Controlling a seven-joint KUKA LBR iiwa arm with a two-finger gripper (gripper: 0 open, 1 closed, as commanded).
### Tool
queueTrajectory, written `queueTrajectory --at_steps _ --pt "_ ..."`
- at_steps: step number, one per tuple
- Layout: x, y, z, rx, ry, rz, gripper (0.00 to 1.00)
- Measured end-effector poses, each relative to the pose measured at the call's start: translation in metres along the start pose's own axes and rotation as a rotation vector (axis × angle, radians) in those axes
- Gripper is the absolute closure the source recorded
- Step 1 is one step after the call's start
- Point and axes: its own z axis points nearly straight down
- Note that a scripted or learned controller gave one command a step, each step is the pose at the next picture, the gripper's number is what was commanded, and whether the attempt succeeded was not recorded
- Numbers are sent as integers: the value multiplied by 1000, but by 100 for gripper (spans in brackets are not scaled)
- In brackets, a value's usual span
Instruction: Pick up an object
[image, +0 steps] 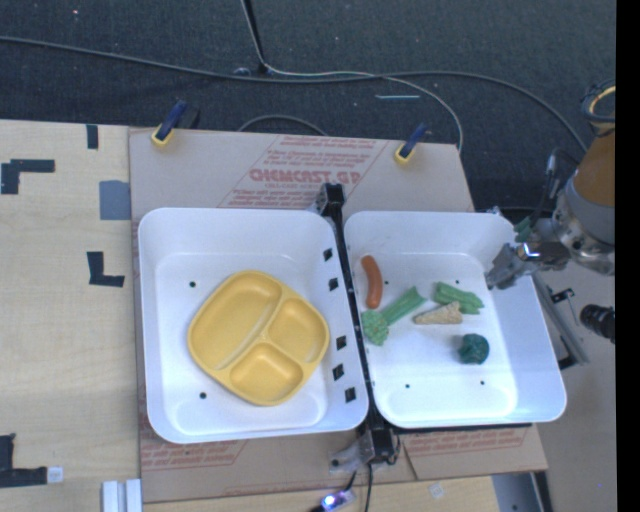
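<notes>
Looking down from the camera view, nothing is lifted yet; the pincer (505, 268) hangs at the right bin (530, 330)'s rim, and I cannot tell its spread; the sausage (372, 281), broccoli (388, 314), green bean (457, 295), pale wedge (439, 315) and dark lump (473, 348) lie loosely spaced inside, open floor near the front wall; the yellow tray (258, 336) sits in the left bin (165, 300).

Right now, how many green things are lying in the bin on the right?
3: a broccoli piece near the divider, a bean pod toward the gripper, and a dark green lump nearer the front. None looks hidden.
</notes>
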Motion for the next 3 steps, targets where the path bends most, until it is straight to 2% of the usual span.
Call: queueTrajectory --at_steps 3 --pt "129 31 20 5 1 -3 100"
